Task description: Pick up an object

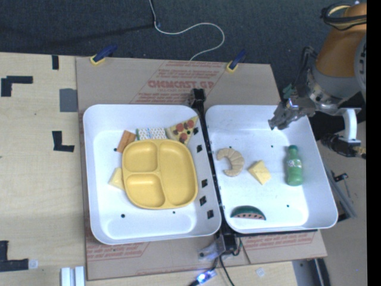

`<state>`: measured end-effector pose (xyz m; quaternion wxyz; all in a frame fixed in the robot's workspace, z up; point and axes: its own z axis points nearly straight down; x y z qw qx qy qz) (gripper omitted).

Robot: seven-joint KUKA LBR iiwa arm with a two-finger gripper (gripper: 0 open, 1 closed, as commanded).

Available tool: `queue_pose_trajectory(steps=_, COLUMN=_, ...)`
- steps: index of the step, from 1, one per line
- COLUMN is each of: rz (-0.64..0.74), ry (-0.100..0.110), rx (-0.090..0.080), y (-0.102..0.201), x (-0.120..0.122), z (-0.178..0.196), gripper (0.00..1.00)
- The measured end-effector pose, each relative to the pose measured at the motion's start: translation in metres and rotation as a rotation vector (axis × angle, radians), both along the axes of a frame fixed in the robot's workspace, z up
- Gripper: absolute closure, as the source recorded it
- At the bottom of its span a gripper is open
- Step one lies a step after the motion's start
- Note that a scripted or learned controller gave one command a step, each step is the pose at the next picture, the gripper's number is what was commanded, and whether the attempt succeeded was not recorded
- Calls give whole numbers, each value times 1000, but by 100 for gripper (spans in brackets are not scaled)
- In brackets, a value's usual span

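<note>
The right bin (309,213) holds a croissant (231,161), a yellow cheese wedge (259,172), a green bottle (293,165) lying near the right wall, and a watermelon slice (248,213) at the front. My gripper (278,121) hangs over the bin's back right part, above and behind the green bottle and apart from every object. Nothing shows between its dark fingertips.
In the left bin (101,219) a yellow divided plate (159,173) covers much of the floor. Behind it lie a pizza slice (184,129), an orange stick (125,140) and a patterned piece (150,134); a yellow wedge (115,177) peeks out at the plate's left. The divider (205,159) separates the bins.
</note>
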<state>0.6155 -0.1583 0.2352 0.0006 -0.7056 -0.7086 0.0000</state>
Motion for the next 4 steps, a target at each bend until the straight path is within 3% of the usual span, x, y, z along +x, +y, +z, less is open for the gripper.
queue_pose_trajectory(steps=1, rz=1, ry=4, rx=1, y=54, x=-28, z=-13, gripper=100)
queue_pose_trajectory(steps=2, rz=-1, ry=3, rx=0, y=87, x=-56, z=-21, gripper=100)
queue_pose_trajectory(steps=3, rz=-2, ry=-1, rx=0, y=90, x=-47, z=-2, gripper=100)
queue_pose_trajectory(steps=4, rz=-4, ry=3, rx=-2, y=83, x=-53, z=-21, gripper=100)
